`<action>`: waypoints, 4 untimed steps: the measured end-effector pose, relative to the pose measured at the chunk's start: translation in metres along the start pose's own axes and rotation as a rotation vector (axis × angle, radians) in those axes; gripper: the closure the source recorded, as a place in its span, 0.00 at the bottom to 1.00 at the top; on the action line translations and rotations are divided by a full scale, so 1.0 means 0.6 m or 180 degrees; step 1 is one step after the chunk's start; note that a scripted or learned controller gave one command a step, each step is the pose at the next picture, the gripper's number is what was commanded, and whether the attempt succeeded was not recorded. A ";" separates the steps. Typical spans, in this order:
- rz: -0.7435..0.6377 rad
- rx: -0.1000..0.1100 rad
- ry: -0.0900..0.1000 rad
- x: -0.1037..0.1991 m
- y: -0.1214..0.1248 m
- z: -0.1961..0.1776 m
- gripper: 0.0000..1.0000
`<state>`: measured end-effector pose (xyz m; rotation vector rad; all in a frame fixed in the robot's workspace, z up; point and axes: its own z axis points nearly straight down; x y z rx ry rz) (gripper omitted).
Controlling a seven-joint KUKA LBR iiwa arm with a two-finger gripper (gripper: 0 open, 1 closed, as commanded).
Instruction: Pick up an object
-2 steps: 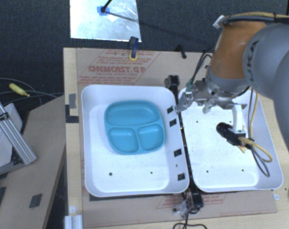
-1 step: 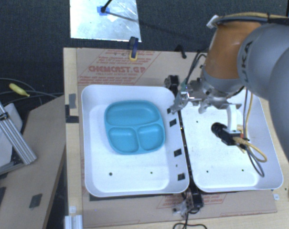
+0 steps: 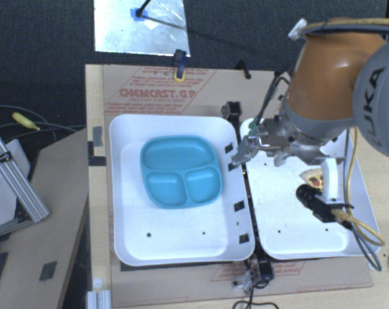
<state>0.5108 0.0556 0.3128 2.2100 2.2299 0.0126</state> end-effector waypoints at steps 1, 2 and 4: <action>0.0003 -0.0027 0.0001 0.028 -0.039 -0.211 0.00; -0.0012 0.0012 -0.0002 0.170 -0.038 -0.204 0.00; 0.0043 -0.0017 -0.0006 0.062 -0.037 -0.373 1.00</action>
